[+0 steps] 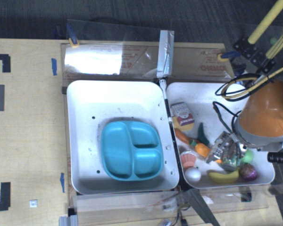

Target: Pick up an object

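Note:
My gripper [225, 152] hangs low in the right bin [205, 92], near its front right part. Under the orange wrist band it sits just above a yellow banana [222, 175]. An orange toy piece [202, 149] lies at its left and a green piece [247, 156] at its right. A purple onion [248, 173] rests by the front right corner. Left of these lie a carrot [181, 135], a dark green piece [200, 133], a pink cupcake [188, 159], a white ball [193, 174] and a small printed carton [181, 112]. Nothing is seen held.
The left bin [85, 102] holds a blue divided tray [131, 149]. A taped divider [165, 55] stands behind the bins. Black and yellow cables [236, 88] loop over the right bin's back right part. Wooden bench [23, 135] lies to the left.

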Robot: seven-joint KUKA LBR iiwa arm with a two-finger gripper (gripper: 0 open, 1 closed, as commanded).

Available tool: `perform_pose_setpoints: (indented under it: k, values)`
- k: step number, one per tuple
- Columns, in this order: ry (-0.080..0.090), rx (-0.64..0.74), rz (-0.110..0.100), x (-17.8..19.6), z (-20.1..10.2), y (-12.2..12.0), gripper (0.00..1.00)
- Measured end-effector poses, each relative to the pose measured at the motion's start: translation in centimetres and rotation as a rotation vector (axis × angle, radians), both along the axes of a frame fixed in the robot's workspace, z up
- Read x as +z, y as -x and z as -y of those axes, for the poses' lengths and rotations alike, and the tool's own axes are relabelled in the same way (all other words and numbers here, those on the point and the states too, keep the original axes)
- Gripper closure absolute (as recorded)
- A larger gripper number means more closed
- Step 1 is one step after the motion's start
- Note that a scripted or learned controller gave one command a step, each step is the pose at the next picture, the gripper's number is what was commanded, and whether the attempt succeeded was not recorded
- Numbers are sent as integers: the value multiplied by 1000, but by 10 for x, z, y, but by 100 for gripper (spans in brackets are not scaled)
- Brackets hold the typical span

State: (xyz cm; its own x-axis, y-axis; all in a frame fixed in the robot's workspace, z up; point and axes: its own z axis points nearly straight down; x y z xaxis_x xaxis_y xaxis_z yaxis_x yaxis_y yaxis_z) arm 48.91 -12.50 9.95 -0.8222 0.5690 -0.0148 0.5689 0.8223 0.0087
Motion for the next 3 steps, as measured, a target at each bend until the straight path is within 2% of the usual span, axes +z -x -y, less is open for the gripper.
perform_pose_setpoints:
  k: [1,2,3]
  values:
    - [-4,-325,-11,86,-36,8,100]
    - [-7,-663,-15,85,-76,-24,100]
    - [-7,-664,-14,85,-76,-24,0]
